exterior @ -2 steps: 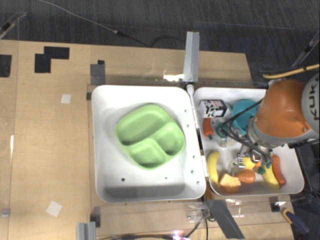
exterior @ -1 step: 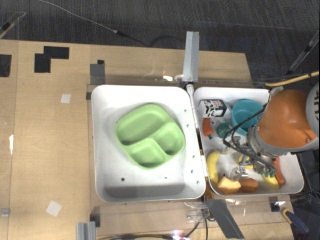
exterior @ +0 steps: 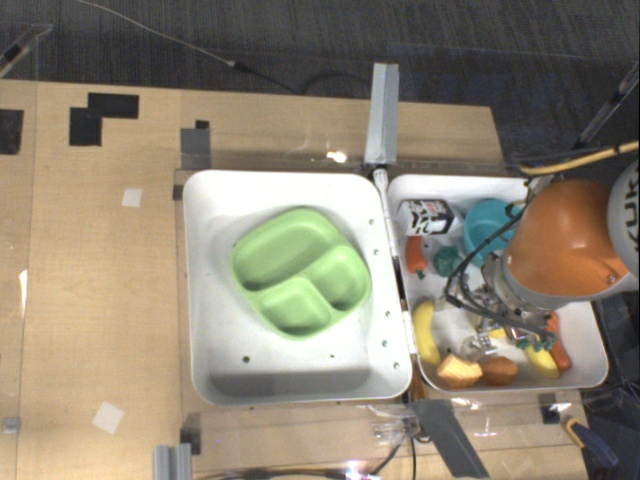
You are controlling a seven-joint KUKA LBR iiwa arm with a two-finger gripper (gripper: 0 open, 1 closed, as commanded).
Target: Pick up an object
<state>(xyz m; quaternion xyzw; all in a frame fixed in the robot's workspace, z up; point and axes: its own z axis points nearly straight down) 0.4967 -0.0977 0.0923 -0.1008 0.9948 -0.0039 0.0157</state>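
Observation:
The arm's orange band [exterior: 568, 236] hangs over the right bin [exterior: 598, 363], and the wrist and cables below it hide the fingers. The gripper [exterior: 492, 330] is low among the toys near the bin's front. Around it lie a yellow banana [exterior: 426, 333], a yellow-and-red fruit piece [exterior: 458, 371], a brown piece [exterior: 499, 370] and a small yellow and orange pair [exterior: 548, 356]. Farther back are a teal cup [exterior: 486, 225], a black-and-white can [exterior: 427, 216], a small red piece [exterior: 415, 255] and a small teal piece [exterior: 445, 261].
The left bin [exterior: 215, 368] holds a green divided plate [exterior: 301, 270]. A grey metal post [exterior: 381, 113] stands behind the divider between the bins. The wooden bench [exterior: 90, 298] extends to the left.

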